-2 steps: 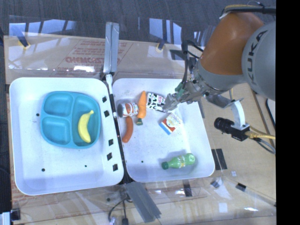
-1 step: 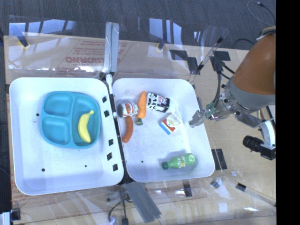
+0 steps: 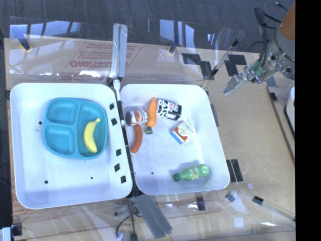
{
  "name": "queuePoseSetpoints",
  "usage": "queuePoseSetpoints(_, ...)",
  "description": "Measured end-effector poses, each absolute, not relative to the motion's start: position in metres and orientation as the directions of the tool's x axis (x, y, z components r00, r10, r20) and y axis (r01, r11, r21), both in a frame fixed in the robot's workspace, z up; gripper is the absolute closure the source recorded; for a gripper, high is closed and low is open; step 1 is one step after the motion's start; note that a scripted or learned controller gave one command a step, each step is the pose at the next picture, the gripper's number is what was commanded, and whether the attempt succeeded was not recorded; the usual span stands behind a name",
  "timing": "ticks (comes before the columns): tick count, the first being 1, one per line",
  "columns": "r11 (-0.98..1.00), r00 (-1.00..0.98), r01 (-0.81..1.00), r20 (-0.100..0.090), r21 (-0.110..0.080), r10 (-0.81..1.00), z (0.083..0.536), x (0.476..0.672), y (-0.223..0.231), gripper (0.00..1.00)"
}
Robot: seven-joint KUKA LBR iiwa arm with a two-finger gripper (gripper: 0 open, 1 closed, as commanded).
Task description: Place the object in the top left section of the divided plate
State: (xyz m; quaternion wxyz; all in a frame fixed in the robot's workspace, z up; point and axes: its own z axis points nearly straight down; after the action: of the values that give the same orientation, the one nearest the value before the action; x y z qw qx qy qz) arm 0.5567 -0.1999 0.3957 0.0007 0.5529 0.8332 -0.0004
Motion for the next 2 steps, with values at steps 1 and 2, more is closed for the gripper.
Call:
queuePoseSetpoints(1, 0.481, -0.481, 0.877, 0.002, -0.004, 0.877, 0.263, 0.553, -0.181, 1.0)
queuePoseSetpoints(2, 0.565, -0.565, 0.825, -0.002, 0.0, 0.825, 0.368, 0.606, -0.196, 1.0)
